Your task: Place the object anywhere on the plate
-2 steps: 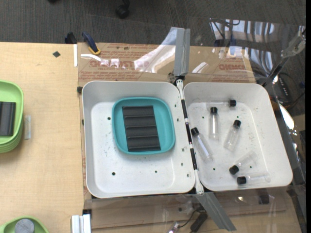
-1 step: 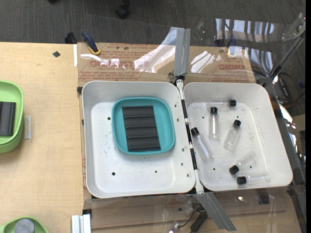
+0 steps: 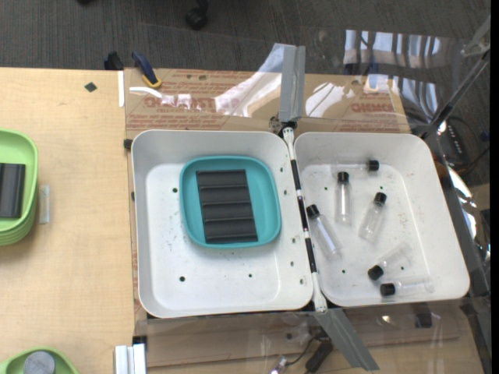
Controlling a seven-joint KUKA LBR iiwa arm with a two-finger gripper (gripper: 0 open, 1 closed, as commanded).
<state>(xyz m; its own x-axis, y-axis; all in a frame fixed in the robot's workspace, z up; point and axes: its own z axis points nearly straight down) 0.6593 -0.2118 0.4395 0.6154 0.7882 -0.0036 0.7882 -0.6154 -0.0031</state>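
1. A green dish [image 3: 15,189] sits at the bench's far left, well left of the teal plate [image 3: 231,201].
2. The teal plate lies in the left bin [image 3: 156,232], carrying dark ribbed blocks [image 3: 226,205].
3. Right of the plate, the right bin [image 3: 421,178] holds clear black-capped vials [image 3: 341,193], some near the divider, others further right.

Fixed overhead camera, slanted down on both bins [image 3: 148,232].
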